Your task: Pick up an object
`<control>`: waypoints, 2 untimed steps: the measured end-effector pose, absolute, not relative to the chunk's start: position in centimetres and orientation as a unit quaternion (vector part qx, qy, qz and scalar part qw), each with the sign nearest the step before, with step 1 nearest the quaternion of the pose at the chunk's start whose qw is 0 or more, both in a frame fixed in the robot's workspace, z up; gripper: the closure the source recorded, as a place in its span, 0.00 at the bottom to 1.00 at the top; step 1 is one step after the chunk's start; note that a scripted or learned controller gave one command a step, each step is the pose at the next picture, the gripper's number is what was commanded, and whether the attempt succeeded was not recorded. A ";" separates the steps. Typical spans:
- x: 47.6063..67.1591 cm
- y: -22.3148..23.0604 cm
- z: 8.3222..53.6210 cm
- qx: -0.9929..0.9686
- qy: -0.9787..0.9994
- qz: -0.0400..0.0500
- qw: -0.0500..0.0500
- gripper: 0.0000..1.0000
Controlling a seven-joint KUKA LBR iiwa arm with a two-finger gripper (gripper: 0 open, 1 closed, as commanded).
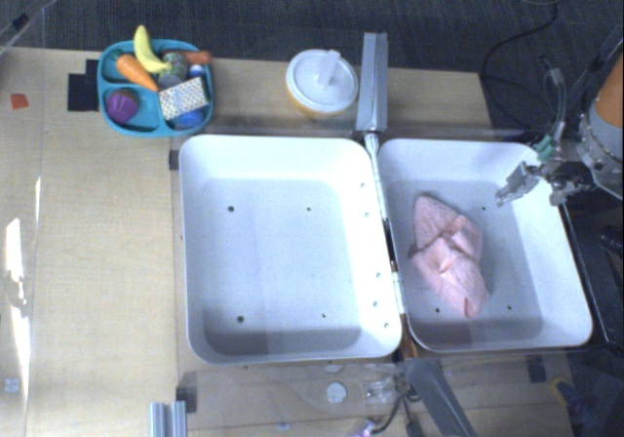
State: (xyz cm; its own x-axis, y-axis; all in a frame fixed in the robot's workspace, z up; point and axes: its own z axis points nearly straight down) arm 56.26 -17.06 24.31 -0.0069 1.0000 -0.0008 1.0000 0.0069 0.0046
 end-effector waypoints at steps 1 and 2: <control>57.2 -13.4 10.3 0.712 0.702 0.001 0.001 0.00; 57.5 -8.4 9.2 0.666 0.746 0.005 0.006 0.00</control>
